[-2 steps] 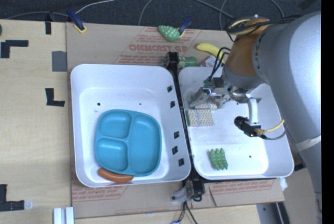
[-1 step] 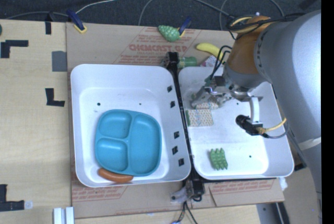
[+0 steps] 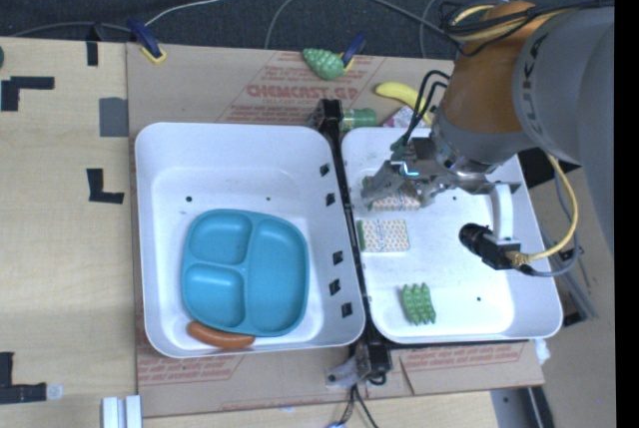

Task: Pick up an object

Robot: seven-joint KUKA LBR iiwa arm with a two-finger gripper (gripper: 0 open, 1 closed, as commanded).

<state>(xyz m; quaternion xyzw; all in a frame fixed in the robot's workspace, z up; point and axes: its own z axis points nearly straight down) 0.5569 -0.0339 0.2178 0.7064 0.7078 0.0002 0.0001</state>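
Objects for picking are seen in both bins: a pale speckled pad (image 3: 385,234) and a green ridged piece (image 3: 417,303) lie in the right bin (image 3: 519,316), while a blue divided plate (image 3: 245,270) and an orange sausage (image 3: 221,336) lie in the left bin (image 3: 160,157). The end effector (image 3: 384,187) is poised just above the pad; its state cannot be told.
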